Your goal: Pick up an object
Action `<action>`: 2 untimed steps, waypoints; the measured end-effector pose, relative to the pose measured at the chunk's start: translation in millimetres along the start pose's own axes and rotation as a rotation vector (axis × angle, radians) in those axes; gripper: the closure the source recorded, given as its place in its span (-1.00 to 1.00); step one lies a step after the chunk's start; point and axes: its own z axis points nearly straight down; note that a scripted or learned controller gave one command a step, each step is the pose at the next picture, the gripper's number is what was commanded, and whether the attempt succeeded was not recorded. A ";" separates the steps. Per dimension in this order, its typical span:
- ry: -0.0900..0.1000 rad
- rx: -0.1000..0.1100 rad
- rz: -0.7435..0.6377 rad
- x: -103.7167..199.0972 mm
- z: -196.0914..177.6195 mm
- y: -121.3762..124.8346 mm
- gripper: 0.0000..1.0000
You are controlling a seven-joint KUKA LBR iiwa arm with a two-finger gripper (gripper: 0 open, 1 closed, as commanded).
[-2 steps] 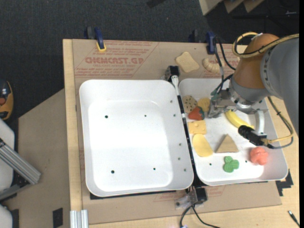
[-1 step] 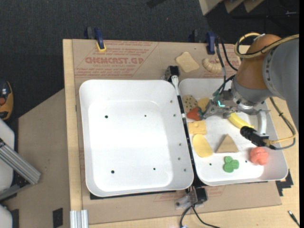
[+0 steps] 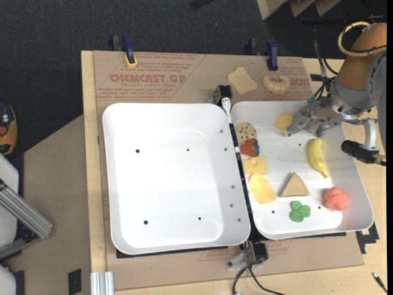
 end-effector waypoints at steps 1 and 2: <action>-0.011 0.005 -0.004 0.9 -8.3 -2.6 1.00; -0.011 -0.013 -0.003 -5.1 0.1 -9.7 1.00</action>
